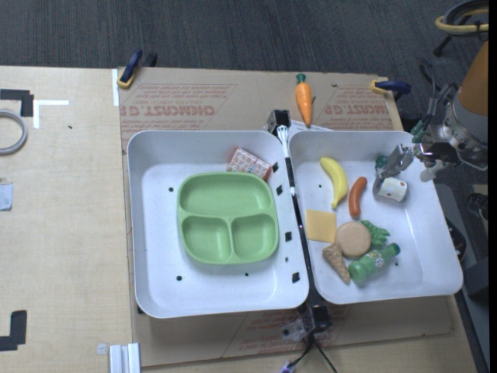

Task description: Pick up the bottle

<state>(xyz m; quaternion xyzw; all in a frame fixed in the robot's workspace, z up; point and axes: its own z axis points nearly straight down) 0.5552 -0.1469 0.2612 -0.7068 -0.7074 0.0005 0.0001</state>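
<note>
The green bottle (pixel 373 262) lies on its side near the front of the right bin (pixel 435 274), with its cap pointing right. It touches a tan round bun (pixel 354 238) and a green leafy toy (pixel 378 231). My gripper (pixel 394 165) hangs over the back right part of that bin, just above a small white cylinder (pixel 391 189). It is well behind the bottle and apart from it. The grey arm (pixel 466 130) reaches in from the right.
The right bin also holds a banana (pixel 335 179), a red sausage (pixel 356 196), a yellow cheese slice (pixel 321 225) and a cone (pixel 337 262). The left bin (pixel 147 231) holds a green divided tray (pixel 229 217) and a small patterned packet (pixel 248 162). A carrot (pixel 303 99) lies behind the bins.
</note>
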